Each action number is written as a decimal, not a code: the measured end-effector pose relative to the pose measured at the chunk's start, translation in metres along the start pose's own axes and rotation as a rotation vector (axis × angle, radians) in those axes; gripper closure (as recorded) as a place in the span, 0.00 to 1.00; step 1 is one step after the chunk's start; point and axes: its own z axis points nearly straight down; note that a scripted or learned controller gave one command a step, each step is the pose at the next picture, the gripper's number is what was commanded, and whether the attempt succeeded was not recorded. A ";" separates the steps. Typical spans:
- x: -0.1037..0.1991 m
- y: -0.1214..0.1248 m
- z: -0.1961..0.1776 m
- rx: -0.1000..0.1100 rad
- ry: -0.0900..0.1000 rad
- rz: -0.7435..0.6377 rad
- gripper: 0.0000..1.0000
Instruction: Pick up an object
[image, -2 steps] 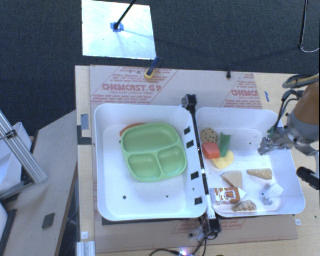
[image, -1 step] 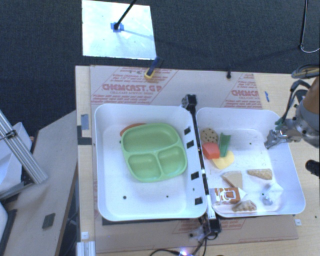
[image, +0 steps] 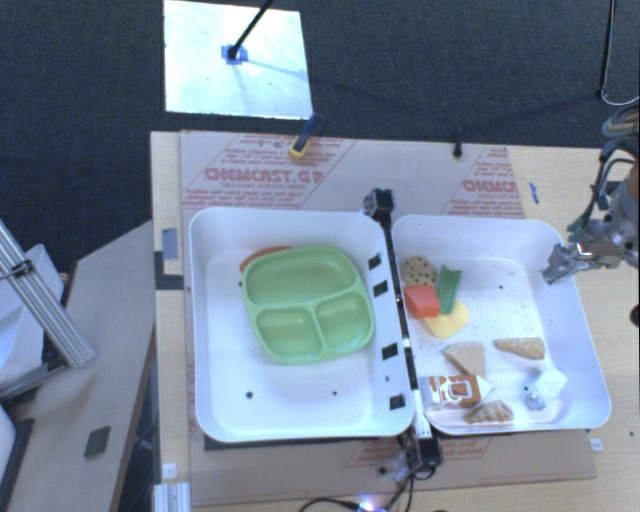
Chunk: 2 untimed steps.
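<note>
Now, gripper (image: 562, 262): at the right bin's (image: 575, 330) far right rim; whether its grip is open or closed, I cannot tell.
Surface: wooden tabletop (image: 120, 300) under printed sheet; dark carpet beyond.
Right bin: cookie (image: 418, 269), red block (image: 422, 300), green piece (image: 449, 287), yellow piece (image: 450, 321), bread wedges (image: 520, 347), packet (image: 455, 390), all near its left and front.
Left bin (image: 215, 380): green divided tray (image: 305, 303), covering an orange thing.
Hard to see: arm cut off at the right.
</note>
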 end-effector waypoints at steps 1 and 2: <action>0.048 -0.002 0.008 0.004 0.003 -0.004 1.00; 0.092 -0.009 0.001 0.004 0.003 -0.004 1.00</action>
